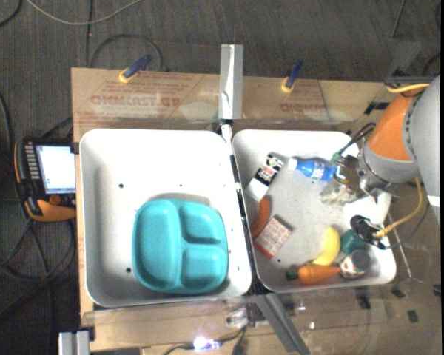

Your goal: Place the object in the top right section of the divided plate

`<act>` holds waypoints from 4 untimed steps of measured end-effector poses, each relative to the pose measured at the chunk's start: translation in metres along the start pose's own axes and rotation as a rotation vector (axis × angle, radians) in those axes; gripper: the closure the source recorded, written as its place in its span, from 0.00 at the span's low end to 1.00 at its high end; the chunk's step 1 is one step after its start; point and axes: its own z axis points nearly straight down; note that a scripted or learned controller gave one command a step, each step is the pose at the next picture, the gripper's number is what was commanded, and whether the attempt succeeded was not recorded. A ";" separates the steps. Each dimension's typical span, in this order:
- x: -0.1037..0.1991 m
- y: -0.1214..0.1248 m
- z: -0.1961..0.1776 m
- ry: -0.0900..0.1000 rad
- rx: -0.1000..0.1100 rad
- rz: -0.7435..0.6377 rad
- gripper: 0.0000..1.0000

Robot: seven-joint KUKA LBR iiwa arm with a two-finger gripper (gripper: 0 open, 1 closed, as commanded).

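Bench (155, 98) — two white bins: left (103, 198), right (311, 220).

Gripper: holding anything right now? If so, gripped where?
Cannot tell. The gripper sits low in the right bin, beside the clear bottle with the blue cap, but the wrist hides its tip. The teal divided plate holds nothing.

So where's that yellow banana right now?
The yellow banana lies in the right white bin, near its lower right corner, just above the orange carrot.
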 end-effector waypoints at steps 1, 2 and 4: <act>0.001 0.000 -0.008 -0.004 0.001 -0.003 1.00; 0.001 -0.001 -0.016 -0.006 0.005 -0.005 1.00; 0.002 -0.003 -0.032 -0.009 0.012 -0.008 1.00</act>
